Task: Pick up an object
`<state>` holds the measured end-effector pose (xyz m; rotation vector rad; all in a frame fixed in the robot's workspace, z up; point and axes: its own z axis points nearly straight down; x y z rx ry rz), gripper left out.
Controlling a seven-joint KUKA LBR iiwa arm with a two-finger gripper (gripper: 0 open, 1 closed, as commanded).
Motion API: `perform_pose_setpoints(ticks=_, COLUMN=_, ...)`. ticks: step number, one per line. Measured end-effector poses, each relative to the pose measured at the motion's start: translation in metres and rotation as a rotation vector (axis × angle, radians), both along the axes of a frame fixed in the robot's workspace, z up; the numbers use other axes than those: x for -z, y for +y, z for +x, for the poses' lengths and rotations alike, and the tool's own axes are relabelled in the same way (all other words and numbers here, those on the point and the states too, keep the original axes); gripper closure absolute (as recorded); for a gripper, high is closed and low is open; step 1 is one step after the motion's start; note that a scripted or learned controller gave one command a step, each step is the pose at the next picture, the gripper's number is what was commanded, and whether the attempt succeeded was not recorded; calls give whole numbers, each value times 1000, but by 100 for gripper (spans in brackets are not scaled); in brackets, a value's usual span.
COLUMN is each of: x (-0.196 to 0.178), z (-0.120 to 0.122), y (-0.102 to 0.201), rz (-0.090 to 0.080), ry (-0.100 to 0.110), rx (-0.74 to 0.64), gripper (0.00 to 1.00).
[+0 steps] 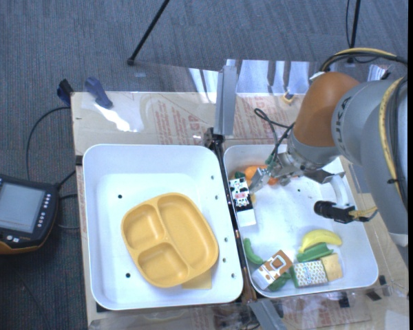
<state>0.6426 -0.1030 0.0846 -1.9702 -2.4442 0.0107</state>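
**Hovering over the right bin's far corner, nothing gripped yet**

Reaching in from the right with the arm [330, 115] bent sharply, orange band uppermost, wrist tipped down and toward the dividing wall. Puts the claw [263, 178] low in the right bin [296, 205], at its far left corner, just beside an orange piece [250, 172] and close to the upper end of a black-and-white carton [241, 196]. Cannot tell whether open or closed: too small and too crowded at the tip. Shows no object clearly gripped, so best counted as not yet lifted.

Probably aimed at the orange piece, judging by the tilt and the nearness. Awkward spot, though: tucked against the bin wall, with the carton lying along the same wall just nearer the camera. Likely explains the slanted approach rather than a straight drop from above. Risks nudging the carton or scraping the wall on the way down.

Leaves the other candidates well apart from the claw, heaped along the near edge: a banana [321, 238], a green pod [252, 251], a small box [274, 267] and a speckled block [310, 273] touching one another or nearly so. Harder to single out there.

Keeps the left bin [124, 167] out of it, holding just a yellow tray [168, 238] lying flat. Sets both bins side by side on the desk [165, 119], within one sweep of the arm.
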Motion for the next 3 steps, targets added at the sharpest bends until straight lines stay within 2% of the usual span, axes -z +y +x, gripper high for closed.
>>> perform_pose_setpoints(ticks=1, x=-5, z=-1, y=0, rz=3, ry=8, rx=1, gripper=100)
perform_pose_setpoints(ticks=2, x=-144, z=0, y=-76, rz=1, ry=-11, rx=167, gripper=100)
perform_pose_setpoints(ticks=3, x=-175, z=-18, y=-104, rz=4, ry=-2, rx=-39, gripper=100)
